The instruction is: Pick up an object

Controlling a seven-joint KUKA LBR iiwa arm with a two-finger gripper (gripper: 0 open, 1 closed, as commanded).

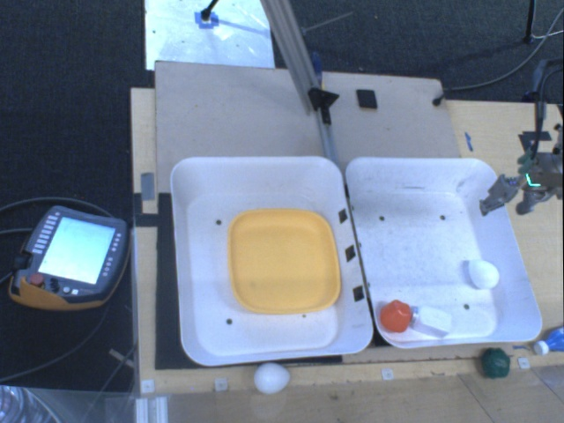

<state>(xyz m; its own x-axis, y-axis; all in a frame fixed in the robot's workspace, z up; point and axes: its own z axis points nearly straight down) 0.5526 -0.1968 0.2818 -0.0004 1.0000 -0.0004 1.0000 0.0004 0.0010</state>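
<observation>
A yellow square plate (pixel 285 260) lies in the left bin (pixel 198 324). In the right bin (pixel 414 210) a white egg-shaped object (pixel 482 274) rests near the right wall. A red ball (pixel 397 315) and a small white block (pixel 432 321) lie at the front of that bin. My gripper (pixel 511 196) hangs over the right bin's far right rim, its two grey fingers spread apart with nothing between them. It is well above and to the right of the white egg-shaped object.
A white egg (pixel 271 378) lies on the bench in front of the left bin. A green ball (pixel 495 362) and a blue-tipped item (pixel 551 342) sit off the right bin's front corner. A teach pendant (pixel 70 256) rests at left. A metal pole (pixel 295 42) slants behind the bins.
</observation>
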